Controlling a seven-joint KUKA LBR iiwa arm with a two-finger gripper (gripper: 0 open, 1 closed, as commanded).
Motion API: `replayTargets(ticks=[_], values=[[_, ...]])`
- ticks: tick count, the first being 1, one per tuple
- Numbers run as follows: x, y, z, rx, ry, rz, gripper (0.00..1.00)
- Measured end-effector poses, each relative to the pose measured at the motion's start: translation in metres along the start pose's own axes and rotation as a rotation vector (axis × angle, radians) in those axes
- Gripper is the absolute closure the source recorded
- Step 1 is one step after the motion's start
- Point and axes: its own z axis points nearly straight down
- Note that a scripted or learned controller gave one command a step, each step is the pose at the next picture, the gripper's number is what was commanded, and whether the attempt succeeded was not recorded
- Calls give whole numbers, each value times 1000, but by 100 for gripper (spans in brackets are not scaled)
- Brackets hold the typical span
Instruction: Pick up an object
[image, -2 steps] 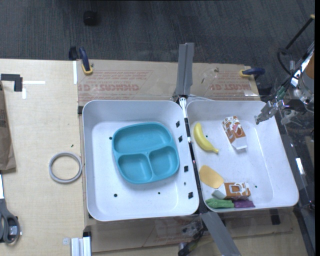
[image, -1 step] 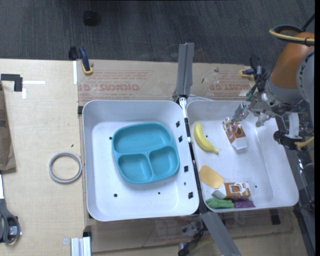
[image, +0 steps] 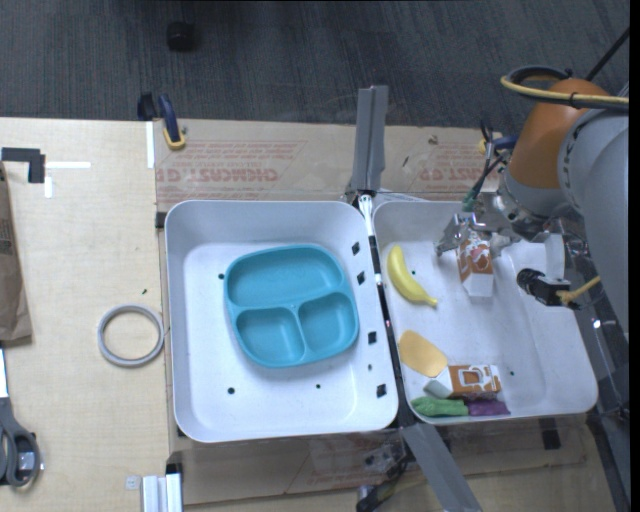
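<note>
Scissors (image: 17, 452) lay at the near left corner of the tabletop (image: 70, 260), far left of the end effector (image: 474, 240). End effector sat over the far part of the right bin (image: 560, 395), fingers pinching the top of a small carton (image: 477, 268), orange-brown above and white below, which stood upright beneath it. Banana (image: 407, 277) lay just left of the end effector. Nearer the camera than the end effector: a yellow wedge (image: 423, 353), a small orange box (image: 474, 380), a green piece (image: 438, 406) and a purple piece (image: 488, 407), clustered at the bin's near wall. Left bin (image: 200, 400) held a blue divided tray (image: 291, 305). Grey ring (image: 131, 334) lay further left.
</note>
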Motion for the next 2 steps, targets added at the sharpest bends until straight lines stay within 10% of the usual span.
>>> replayTargets(ticks=[1,2], values=[[0,0,-10,0,-3,-4,100],[26,-28,-101,0,0,20,100]])
